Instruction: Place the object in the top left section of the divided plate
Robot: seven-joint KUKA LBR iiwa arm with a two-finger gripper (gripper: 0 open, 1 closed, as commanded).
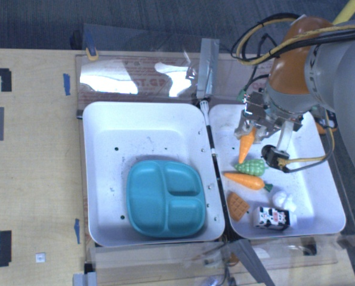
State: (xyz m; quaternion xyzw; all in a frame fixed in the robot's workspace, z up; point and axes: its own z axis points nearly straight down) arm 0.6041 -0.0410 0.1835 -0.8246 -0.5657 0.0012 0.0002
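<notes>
Here the claw (253, 133) partly hides an upright carrot (246, 145)

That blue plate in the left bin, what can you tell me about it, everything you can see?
The blue plate is a teal, rounded-rectangle dish that looks like smooth plastic. Raised ridges split it into three sections: one long one down its left side and two smaller ones on its right. It lies flat, right side up, on the floor of the left bin, toward the near edge. Nothing rests in any section, and nothing but the bin touches it.
</notes>
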